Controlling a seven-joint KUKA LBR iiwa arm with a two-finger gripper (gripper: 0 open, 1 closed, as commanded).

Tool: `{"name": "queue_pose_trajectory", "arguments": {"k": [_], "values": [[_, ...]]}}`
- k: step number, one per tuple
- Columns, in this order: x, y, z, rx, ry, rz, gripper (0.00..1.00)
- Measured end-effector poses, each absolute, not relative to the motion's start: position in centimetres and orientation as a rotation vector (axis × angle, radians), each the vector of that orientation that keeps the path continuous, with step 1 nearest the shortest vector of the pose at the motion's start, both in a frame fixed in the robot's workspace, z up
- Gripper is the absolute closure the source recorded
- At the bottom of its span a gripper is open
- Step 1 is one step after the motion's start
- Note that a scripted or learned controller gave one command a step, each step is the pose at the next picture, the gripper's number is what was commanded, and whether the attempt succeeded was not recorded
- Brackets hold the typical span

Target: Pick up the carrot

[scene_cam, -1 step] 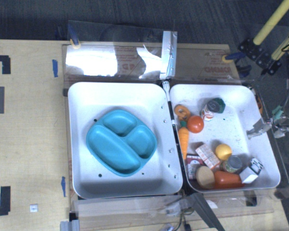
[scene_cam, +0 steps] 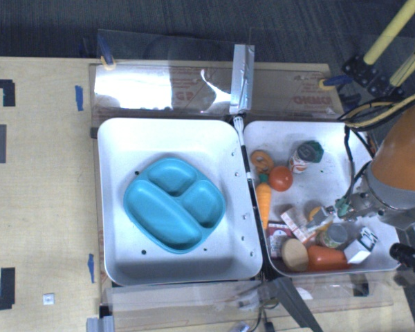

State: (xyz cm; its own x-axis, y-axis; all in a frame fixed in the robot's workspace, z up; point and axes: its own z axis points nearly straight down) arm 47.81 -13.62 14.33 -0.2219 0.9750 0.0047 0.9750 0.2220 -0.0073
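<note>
Carrot (scene_cam: 263,203) lying lengthwise along left wall of right bin (scene_cam: 332,128), just below tomato (scene_cam: 281,178), apart from hand (scene_cam: 347,209). Hand low over cluttered bin middle; finger state impossible to tell. Blue divided tray (scene_cam: 173,203) in left bin (scene_cam: 124,144) on worktop (scene_cam: 34,185).

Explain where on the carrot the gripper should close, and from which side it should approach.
Grip the carrot across its thicker upper half, coming straight down from above. It lies flat and lengthwise against the right bin's left wall, so the fingers should probably straddle its narrow width. The tomato touches its top, so stay just below that.
</note>
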Motion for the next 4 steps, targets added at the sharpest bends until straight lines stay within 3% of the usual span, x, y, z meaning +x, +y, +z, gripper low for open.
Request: {"name": "queue_pose_trajectory", "arguments": {"k": [1,2,3,4], "values": [[52.1,-14.3,8.9,-2.139,-2.317,-0.007,0.00],[48.3,-10.5,8.8,-1.847,-2.555,-0.007,0.00],[48.4,-10.6,9.7,-1.851,-2.554,-0.009,1.00],[51.2,-6.7,21.1,-1.695,-2.651,-0.005,1.00]]}}
